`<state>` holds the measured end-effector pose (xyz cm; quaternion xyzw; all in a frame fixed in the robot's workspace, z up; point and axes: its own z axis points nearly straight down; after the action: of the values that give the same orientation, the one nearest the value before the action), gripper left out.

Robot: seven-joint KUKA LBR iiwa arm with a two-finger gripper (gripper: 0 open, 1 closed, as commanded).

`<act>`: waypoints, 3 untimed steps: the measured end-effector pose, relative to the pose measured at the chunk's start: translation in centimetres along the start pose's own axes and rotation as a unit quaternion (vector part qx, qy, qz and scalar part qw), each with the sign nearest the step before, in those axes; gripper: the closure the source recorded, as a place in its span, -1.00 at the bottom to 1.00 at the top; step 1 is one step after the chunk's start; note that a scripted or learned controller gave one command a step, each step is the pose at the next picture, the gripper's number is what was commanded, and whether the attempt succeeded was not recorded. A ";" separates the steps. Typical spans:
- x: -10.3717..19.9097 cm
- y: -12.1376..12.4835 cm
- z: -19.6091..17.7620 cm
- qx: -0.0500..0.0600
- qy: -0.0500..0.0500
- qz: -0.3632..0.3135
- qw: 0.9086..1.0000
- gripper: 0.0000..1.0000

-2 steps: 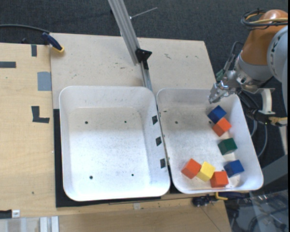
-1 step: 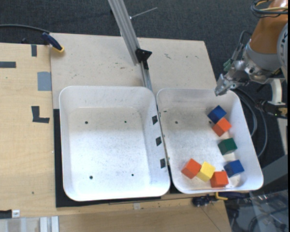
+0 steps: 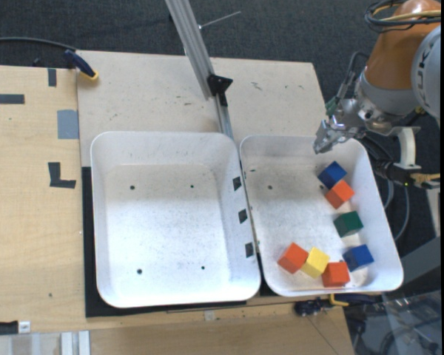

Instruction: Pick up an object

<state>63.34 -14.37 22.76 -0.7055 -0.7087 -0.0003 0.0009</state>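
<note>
Small coloured cubes lie in the right bin (image 3: 281, 161). A blue cube (image 3: 331, 174) and an orange cube (image 3: 340, 192) touch near the right wall, with a green cube (image 3: 348, 223) below them. Along the front sit an orange cube (image 3: 292, 258), a yellow cube (image 3: 316, 261), another orange cube (image 3: 336, 274) and a blue cube (image 3: 359, 257). My gripper (image 3: 326, 140) hangs over the bin's back right corner, just above the blue cube, with nothing visible between its fingers.
The left bin (image 3: 163, 220) stands beside the right one, its wall meeting it at the middle. A slanted metal rail (image 3: 196, 46) runs down from the top to the bins' shared edge. A cable with a yellow and blue plug (image 3: 81, 65) lies at the back left.
</note>
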 end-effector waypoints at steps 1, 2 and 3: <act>5.8 -1.2 0.8 0.001 0.000 -0.001 1.000 1.00; 11.5 -2.9 -0.3 0.000 0.001 -0.001 1.000 1.00; 16.8 -4.9 0.8 0.001 0.000 -0.001 1.000 1.00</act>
<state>58.34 2.46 22.03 -0.7048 -0.7094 0.0009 0.0017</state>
